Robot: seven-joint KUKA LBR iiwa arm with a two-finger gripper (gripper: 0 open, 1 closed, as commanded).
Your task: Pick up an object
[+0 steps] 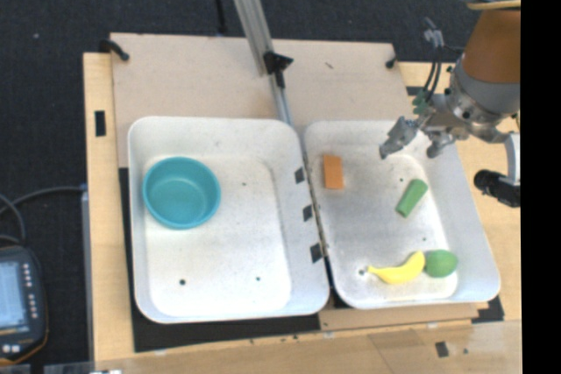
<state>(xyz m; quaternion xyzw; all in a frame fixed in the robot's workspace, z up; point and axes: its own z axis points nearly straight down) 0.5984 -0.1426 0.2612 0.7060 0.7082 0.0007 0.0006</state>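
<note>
Gripper point(414, 141): fingers spread, holding nothing, above right bin point(456, 188) at its 1 o'clock corner.
Green cylinder point(411, 198): nearest, at gripper's 6 o'clock, unobstructed.
Orange block point(332, 172): 8 o'clock.
Banana point(396, 270), green ball point(441, 263): touching, front edge.
Blue bowl point(181, 192): left bin point(254, 276).

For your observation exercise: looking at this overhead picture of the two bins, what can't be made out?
- Arm, camera view: cut off by the right edge, upper part unseen.
- End effector: too small and blurred to judge its opening.
- Green round object: partly hidden behind the banana; too small to identify.
- Handheld screen: cut by the left edge.
</note>
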